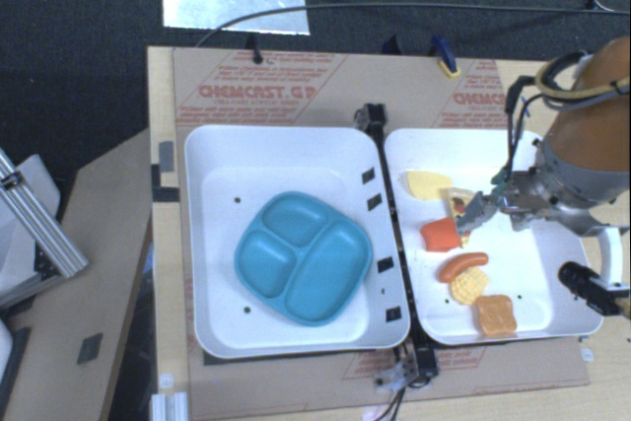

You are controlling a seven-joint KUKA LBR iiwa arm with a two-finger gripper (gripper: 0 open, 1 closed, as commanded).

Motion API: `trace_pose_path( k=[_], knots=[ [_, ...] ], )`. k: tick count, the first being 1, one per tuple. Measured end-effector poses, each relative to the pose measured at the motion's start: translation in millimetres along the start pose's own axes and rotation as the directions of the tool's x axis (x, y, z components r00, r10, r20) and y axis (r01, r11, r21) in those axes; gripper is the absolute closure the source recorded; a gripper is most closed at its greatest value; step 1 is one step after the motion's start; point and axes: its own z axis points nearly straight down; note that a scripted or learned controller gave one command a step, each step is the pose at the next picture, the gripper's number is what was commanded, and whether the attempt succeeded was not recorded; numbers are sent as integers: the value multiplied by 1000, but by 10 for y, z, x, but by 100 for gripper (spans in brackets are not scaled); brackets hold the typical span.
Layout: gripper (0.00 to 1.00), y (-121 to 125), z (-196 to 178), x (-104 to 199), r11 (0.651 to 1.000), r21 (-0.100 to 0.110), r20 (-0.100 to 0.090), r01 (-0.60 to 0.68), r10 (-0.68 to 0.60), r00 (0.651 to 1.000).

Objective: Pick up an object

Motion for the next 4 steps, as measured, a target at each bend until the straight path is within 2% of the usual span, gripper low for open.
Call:
trace_pose_path(
  k=[1, 2, 3, 4],
  knots=[
    [0, 22, -49, 0, 1000, -11, 1, 2, -2, 1000],
    [0, 33, 548, 81, 1000, -6, 0, 0, 0, 1000],
    [0, 79, 1050, -10, 1000, -6, 1, -1, 1, 1000],
    [0, 139, 1509, -34, 1000, -29, 9, -1, 1, 1000]
  ],
)
